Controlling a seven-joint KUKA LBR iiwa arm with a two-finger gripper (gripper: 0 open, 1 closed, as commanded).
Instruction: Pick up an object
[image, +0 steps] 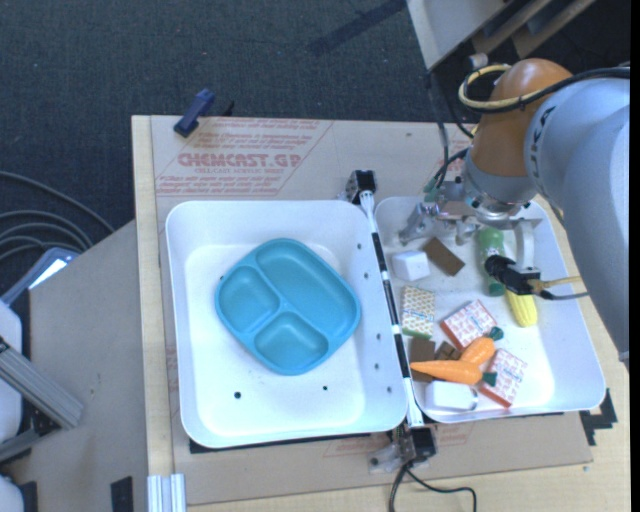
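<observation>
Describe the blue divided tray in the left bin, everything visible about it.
The light blue plastic tray with rounded corners lies flat, right side up, near the middle of the left shallow white bin, turned at a slant to the bin's walls. Raised ridges split it into three compartments, one long and two smaller. It looks smooth and slightly glossy. It touches the bin floor, apart from the walls.

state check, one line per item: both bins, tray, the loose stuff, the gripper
Left white bin: holds the tray.
Blue three-compartment plastic tray: flat, upright, nothing in its compartments.
Right white bin: holds the loose objects.
Orange toy carrot: lying flat.
Yellow toy corn cob: lying flat.
White block: resting by the divider.
Brown flat piece: lying just below the gripper.
Two-finger gripper: low over the right bin's far end.
</observation>
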